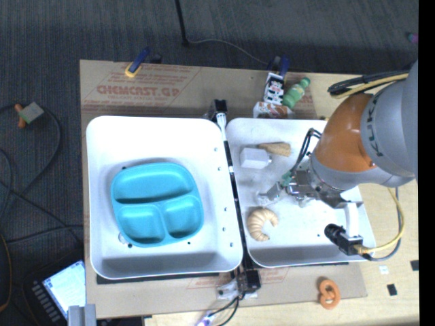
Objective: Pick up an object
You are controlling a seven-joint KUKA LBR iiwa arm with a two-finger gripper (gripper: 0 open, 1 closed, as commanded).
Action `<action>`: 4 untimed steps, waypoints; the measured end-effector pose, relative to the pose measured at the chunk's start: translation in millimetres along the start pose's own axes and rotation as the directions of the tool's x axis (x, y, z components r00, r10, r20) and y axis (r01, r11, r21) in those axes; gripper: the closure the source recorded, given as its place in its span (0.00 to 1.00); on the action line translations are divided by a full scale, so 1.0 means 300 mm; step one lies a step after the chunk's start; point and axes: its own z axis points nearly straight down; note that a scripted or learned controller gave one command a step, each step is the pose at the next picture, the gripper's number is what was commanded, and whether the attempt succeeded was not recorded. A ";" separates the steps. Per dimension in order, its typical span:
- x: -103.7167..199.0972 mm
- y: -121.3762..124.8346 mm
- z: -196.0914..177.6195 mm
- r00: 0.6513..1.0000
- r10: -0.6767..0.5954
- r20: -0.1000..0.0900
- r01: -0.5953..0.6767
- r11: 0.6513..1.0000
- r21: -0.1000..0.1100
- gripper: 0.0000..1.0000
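The right white bin [299, 255] holds a tan croissant [262, 221] near its front left, a small white block [253, 157] near its back left, and a tan bread stick [274, 148] just behind the block. My gripper [273, 191] hangs low in the middle of this bin, between the white block and the croissant and a little above the croissant. The grey arm with its orange band [343, 148] covers the bin's right half. Nothing shows in the gripper's grasp.
The left bin [102, 250] holds a blue divided plate [158, 202]. A black clamp strip [231, 182] joins the two bins. Behind the right bin lie a green bottle [296, 92] and a small packet [272, 90]. An orange ring [329, 292] lies on the bench in front.
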 end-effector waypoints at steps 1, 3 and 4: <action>0.021 0.092 0.009 1.000 -0.001 0.001 0.001 1.000 -0.001 0.00; -0.011 0.182 0.013 1.000 0.000 0.002 0.000 1.000 0.000 0.00; -0.103 0.051 -0.004 1.000 0.000 0.002 0.000 1.000 0.000 0.00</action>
